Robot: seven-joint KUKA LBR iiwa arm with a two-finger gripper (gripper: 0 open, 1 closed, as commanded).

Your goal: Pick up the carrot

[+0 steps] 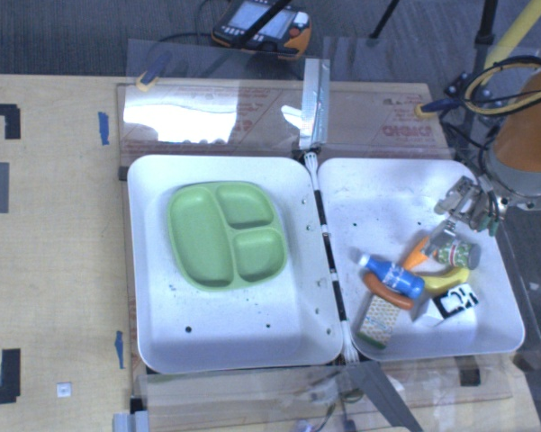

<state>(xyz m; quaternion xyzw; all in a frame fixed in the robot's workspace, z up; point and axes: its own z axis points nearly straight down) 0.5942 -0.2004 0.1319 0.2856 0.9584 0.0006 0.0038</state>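
The carrot (416, 251), a short bright orange tapered piece, lies in the right bin (360, 196) within a cluster of objects. It rests between a blue bottle (392, 275) and a small greenish can (456, 255). My gripper (462, 202) hangs over the right bin's far right part, up and to the right of the carrot and apart from it. Nothing shows in its grasp.
Beside the carrot lie a yellow banana (444, 280), an orange-red elongated piece (388, 293) under the bottle, a black-and-white tagged block (455, 301) and a mesh-patterned flat item (375, 321). The left bin (153, 313) holds a green divided plate (226, 233). Cables hang at the upper right.
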